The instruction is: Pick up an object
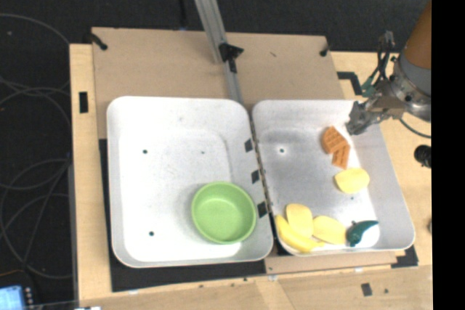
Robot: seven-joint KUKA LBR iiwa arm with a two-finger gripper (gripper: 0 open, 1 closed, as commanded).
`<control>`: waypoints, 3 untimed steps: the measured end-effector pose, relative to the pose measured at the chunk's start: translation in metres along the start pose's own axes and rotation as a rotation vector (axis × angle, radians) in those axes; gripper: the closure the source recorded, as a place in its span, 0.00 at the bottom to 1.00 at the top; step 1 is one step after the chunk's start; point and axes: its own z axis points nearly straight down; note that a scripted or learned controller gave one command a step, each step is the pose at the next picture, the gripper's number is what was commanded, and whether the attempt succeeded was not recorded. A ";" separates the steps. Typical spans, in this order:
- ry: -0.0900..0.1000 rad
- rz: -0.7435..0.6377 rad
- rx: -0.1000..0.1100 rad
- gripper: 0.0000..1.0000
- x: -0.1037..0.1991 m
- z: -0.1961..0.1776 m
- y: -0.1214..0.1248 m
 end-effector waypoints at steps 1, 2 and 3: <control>0.000 0.000 0.003 1.00 0.052 0.011 -0.019; -0.001 0.000 0.003 1.00 0.096 0.026 -0.028; 0.001 -0.001 0.002 1.00 0.139 0.030 -0.029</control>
